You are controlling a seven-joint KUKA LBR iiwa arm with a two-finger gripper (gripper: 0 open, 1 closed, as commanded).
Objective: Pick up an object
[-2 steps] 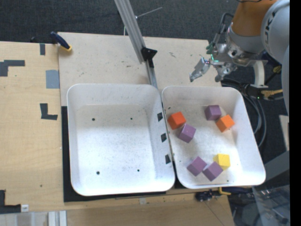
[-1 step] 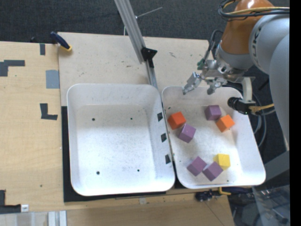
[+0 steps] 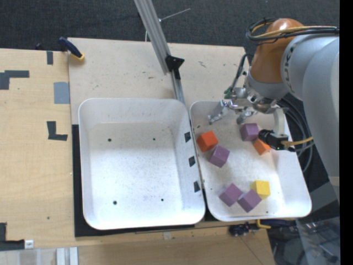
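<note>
The right bin (image 3: 292,195) holds several small cubes. An orange cube (image 3: 207,141) and a purple cube (image 3: 219,155) lie near its left wall. Another purple cube (image 3: 249,131) and a second orange cube (image 3: 261,146) lie nearer the right. At the front sit two purple cubes (image 3: 230,194) (image 3: 249,200) and a yellow cube (image 3: 261,188). My gripper (image 3: 228,115) hangs over the bin's far end, above and behind the cubes. Its fingers are spread open and hold nothing.
The left bin (image 3: 88,148) is beside the right one, their walls meeting at the centre. A slanted metal bar (image 3: 154,26) runs down to the bins' far edge. The grey arm (image 3: 309,54) and cables fill the right side.
</note>
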